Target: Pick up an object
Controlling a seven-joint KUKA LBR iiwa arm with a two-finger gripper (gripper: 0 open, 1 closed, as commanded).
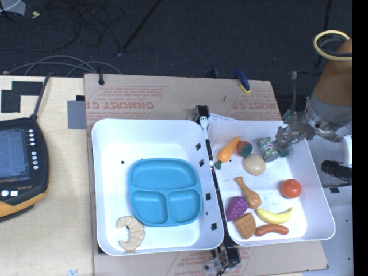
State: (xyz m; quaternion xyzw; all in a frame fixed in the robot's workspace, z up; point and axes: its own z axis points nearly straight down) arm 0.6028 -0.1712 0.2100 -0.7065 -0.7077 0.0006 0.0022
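Observation:
The right bin (pixel 313 171) holds toy food: an orange carrot (pixel 228 149), a cream egg-like piece (pixel 253 165), a drumstick (pixel 248 191), a red tomato (pixel 291 188), purple grapes (pixel 236 207), a banana (pixel 273 214), a waffle-like biscuit (pixel 245 225) and a sausage (pixel 271 230). A small green and silver object (pixel 267 148) lies at the bin's far side. My gripper (pixel 283 142) is low over that far side, right against the green and silver object's right end. Whether it grips the object is hidden.
The left bin (pixel 109 154) holds a blue divided plate (pixel 165 190) and a croissant (pixel 131 233). A small dark green and red piece (pixel 245 148) sits beside the carrot. A control pendant (pixel 17 165) lies on the bench at far left. Cardboard (pixel 172 96) lies under both bins.

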